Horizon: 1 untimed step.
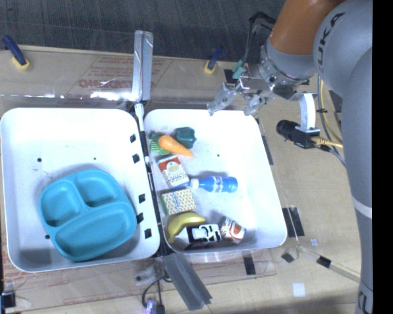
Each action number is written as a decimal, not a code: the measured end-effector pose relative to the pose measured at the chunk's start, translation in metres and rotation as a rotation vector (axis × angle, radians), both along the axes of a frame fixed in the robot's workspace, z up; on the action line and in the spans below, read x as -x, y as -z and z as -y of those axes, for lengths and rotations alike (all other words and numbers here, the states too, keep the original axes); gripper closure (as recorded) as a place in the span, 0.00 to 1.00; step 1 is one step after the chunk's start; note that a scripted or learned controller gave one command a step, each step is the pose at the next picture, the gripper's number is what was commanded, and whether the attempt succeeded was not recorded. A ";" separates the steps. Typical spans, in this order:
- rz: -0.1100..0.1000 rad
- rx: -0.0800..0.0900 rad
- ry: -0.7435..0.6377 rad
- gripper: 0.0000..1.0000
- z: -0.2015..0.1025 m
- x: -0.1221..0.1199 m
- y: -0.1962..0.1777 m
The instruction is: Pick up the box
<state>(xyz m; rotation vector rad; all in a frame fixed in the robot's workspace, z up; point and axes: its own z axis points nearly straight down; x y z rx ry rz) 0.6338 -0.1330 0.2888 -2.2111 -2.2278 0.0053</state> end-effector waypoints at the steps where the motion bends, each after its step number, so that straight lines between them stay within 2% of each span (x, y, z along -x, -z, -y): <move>1: -0.001 0.000 0.141 0.00 0.056 0.057 0.114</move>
